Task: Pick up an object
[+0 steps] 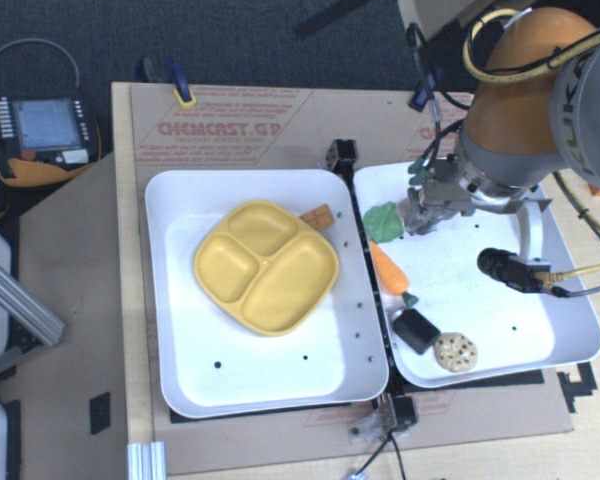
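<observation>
We see the gripper [420,218] low in the right bin [540,343], just beside a green object [383,221]; we cannot tell its state. Nearby lie a carrot [388,268], black block [414,329] and cookie [455,351]. The left bin [190,368] holds a yellow divided plate [266,266].

Grey teach pendant [42,133] off the bench's [130,268] left edge.

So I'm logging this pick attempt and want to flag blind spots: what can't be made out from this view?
- Gripper: its fingers' state, hidden under the wrist in the camera view.
- Green object: its right edge is covered by the gripper; contact unclear.
- Brown block: partly tucked behind the yellow plate.
- Arm: cut off by the right edge.
</observation>
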You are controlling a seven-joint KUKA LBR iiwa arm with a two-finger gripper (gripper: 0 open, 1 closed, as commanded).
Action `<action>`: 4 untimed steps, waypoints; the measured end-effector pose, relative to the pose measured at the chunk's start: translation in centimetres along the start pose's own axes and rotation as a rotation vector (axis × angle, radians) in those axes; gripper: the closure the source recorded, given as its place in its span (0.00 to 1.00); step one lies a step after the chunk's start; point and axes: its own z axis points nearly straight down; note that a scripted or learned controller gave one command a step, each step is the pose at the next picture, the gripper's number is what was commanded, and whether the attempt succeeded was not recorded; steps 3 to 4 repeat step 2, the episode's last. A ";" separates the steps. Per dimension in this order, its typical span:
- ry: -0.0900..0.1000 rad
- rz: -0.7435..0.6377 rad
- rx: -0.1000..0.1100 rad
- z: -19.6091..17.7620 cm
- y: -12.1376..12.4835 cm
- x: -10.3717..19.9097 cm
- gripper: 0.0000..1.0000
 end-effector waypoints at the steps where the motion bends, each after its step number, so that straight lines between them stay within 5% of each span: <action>1: 0.000 0.001 0.001 1.3 0.2 5.0 1.00; 2: 0.000 0.000 -0.004 0.4 0.2 10.5 1.00; 4: 0.000 0.000 -0.004 0.4 0.2 10.5 1.00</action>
